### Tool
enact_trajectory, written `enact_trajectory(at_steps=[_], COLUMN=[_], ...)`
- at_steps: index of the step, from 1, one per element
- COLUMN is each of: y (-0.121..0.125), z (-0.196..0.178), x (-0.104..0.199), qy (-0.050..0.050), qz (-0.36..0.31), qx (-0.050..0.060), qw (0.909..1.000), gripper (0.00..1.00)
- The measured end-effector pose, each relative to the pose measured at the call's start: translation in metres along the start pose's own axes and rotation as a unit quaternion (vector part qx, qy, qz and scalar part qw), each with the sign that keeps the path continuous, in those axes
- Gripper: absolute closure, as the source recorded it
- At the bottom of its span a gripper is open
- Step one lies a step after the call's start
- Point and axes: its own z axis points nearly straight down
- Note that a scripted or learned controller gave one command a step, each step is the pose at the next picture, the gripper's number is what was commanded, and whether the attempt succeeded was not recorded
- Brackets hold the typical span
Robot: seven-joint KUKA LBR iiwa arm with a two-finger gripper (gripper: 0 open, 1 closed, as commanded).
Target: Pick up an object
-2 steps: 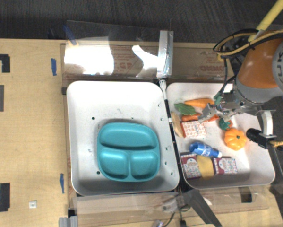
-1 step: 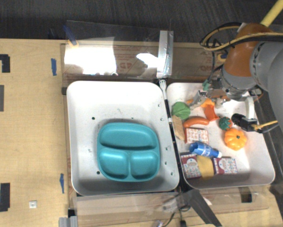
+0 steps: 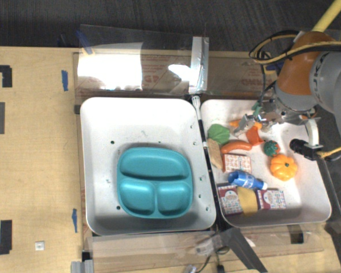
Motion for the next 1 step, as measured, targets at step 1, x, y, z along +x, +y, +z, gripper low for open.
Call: enact_trajectory(at_steps=[1], y=[0.0010], z=[-0.0096], x=[0.0002], qy=[0.000], qz=[0.000], qx=[-0.002], qw=[1.0000], gripper=[1.00])
